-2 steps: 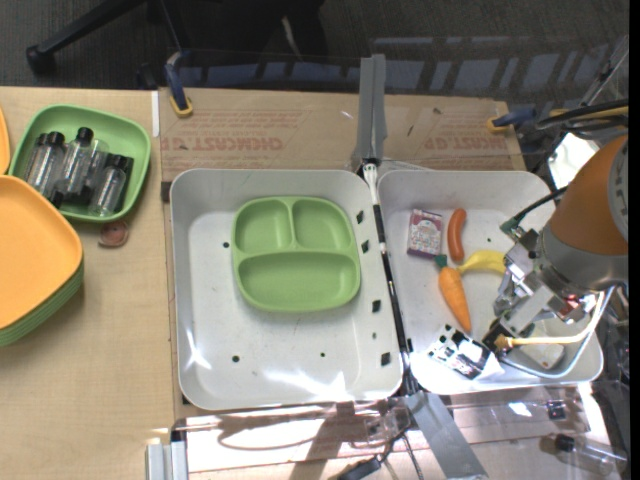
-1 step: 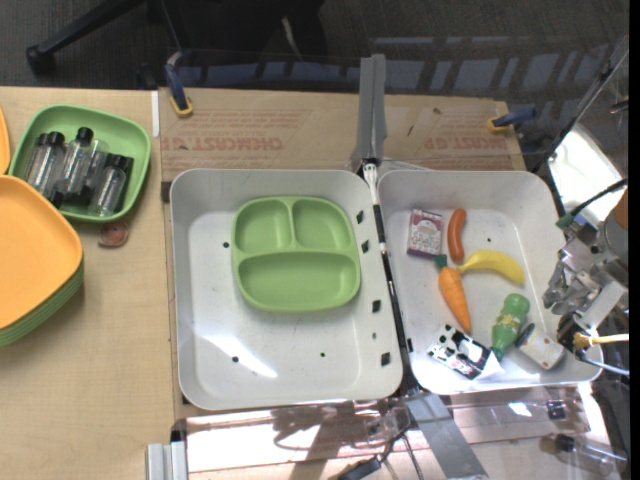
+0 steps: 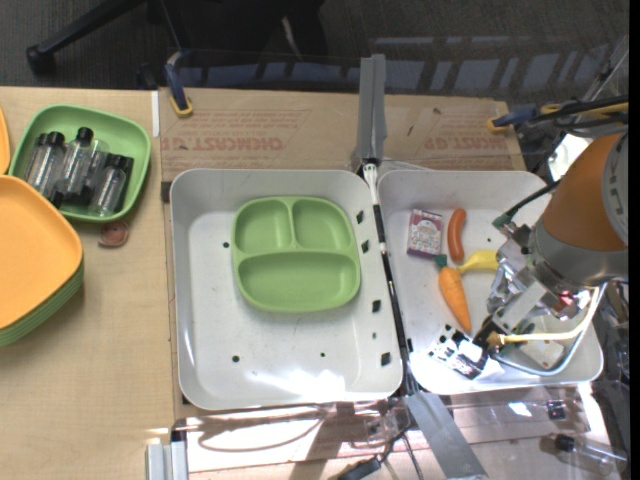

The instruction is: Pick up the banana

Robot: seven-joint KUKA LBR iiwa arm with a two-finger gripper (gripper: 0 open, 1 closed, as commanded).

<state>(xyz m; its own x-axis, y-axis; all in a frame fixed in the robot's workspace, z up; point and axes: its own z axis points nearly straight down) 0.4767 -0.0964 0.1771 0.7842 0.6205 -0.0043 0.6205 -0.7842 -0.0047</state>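
Bench (image 3: 100, 388): tan top, I see it carrying both bins side by side, extras parked off to the left out of the arm's way.
Left bin (image 3: 200, 298): white, shallow, holds only the green divided plate; looks like the drop side to me.
Right bin (image 3: 420, 368): white, shallow, holds the small items; this is where I'm working.
Arm (image 3: 590, 208): grey with orange band, reaching in from the right, angled down over the right bin's near right part.
Green divided plate (image 3: 296, 253): three compartments, lies flat mid left bin, nothing in it.
Orange plates (image 3: 35, 268): stacked at far left bench edge.
Green tray (image 3: 80, 158): on the bench, holds dark-capped vials.
Gripper (image 3: 470, 353): low near the right bin's front, nose toward the bin floor, beside the carrot's lower end; can't tell how its tips are set, too dark and small, nothing visibly held.
Carrot (image 3: 455, 296): orange, lies lengthwise, between gripper and banana.
Hot dog (image 3: 457, 234): orange-red, upright in view, next to the box.
Banana (image 3: 481, 261): yellow, small, mid right bin, just right of the carrot top, partly behind the wrist; not picked yet.
Small box (image 3: 425, 234): pink-purple print, far part of right bin.
Judgement: gripper sits short of the banana, I'd need to shift toward the bin's far side.
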